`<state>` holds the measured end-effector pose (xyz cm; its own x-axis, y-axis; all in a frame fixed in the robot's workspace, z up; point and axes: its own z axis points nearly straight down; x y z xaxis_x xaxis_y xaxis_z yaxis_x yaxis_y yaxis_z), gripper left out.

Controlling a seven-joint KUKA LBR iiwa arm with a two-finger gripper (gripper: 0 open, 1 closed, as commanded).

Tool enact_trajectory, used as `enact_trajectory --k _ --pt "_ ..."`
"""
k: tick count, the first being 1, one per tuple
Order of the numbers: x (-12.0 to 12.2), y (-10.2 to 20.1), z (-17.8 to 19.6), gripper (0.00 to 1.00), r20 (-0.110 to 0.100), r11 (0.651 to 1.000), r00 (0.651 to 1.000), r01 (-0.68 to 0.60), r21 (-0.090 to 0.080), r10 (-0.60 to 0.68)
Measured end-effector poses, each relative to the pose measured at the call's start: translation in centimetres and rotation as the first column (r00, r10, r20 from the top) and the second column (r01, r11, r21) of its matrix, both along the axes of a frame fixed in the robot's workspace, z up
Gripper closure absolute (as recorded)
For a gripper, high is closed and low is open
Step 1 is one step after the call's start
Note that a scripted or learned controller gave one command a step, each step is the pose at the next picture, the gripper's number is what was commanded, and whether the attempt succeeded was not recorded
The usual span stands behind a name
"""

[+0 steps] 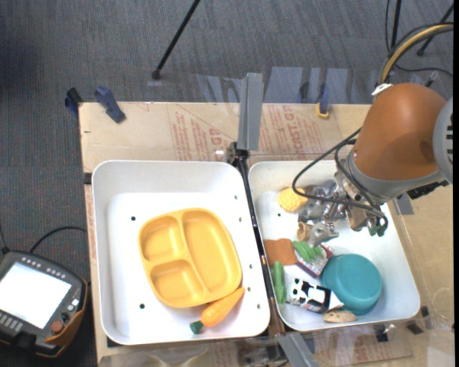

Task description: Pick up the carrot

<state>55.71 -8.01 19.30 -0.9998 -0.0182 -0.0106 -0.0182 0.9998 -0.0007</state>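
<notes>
Beside the yellow tray (190, 257), the carrot (222, 307) lies fully visible.

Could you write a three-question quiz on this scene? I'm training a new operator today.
1. True or false: the orange carrot with a green stem lies in the left white bin.
2. The carrot rests against which edge of the yellow divided plate: near or far?
3. The pincer hangs over: A) left bin B) right white bin C) bench.

Key: 1 true; 2 near; 3 B.
</notes>
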Motion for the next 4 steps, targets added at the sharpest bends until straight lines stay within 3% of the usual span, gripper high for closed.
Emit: enact_trajectory --k 1,2,3,4 --pt "-0.2 0.1 -0.6 0.00 -0.011 1.000 1.000 -0.001 0.002 0.001" --pt "7.3 0.9 -0.5 0.00 -0.008 0.963 0.963 -0.270 0.002 0.270" --pt "-0.4 2.2 -0.6 0.00 -0.010 0.997 0.997 -0.077 0.002 0.077" --pt "-1.9 -2.7 -2.9 0.00 -0.013 1.000 1.000 0.015 0.002 -0.015"
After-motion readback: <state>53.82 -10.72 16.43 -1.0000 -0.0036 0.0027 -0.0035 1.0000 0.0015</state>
